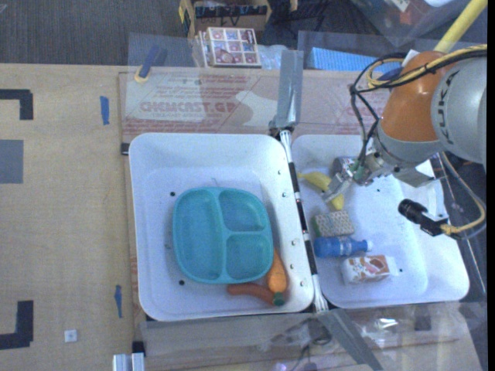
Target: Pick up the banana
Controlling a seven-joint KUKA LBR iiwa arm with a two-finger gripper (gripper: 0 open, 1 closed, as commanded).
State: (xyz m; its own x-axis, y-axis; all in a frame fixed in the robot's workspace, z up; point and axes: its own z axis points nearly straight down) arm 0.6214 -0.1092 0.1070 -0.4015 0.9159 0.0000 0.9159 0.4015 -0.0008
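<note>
The yellow banana (315,181) lies in the right bin (452,283), near its upper left corner and close to the divider between the bins. Its far end shows as a yellow tip (336,202) just below the gripper. My gripper (341,178) hangs low right over the banana's right half and hides its middle. The grey arm with its orange band (410,114) comes in from the upper right.
In the right bin, below the banana, lie a grey sponge (334,223), a blue bottle (339,246) and a small carton (369,268). The left bin (155,157) holds a teal divided plate (223,235), a carrot (259,291) and an orange piece (278,273).
</note>
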